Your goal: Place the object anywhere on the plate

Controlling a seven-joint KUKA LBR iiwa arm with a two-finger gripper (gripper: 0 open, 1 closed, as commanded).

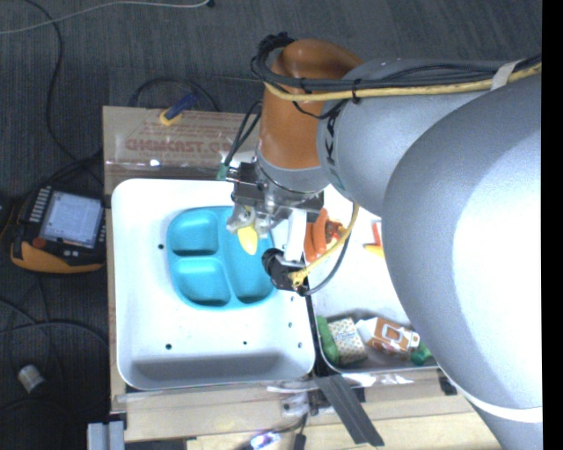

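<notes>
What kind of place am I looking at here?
Probably a robotics lab: a big grey robot arm reaches over two shallow white plastic bins, loose black cables trail on the dark floor, and a handheld control pendant sits nearby.

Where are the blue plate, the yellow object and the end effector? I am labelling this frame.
blue plate [204, 279]: camera view, on its lower left compartment.
yellow object [249, 237]: camera view, on its middle.
end effector [252, 220]: camera view, at its tip above the plate.
</notes>
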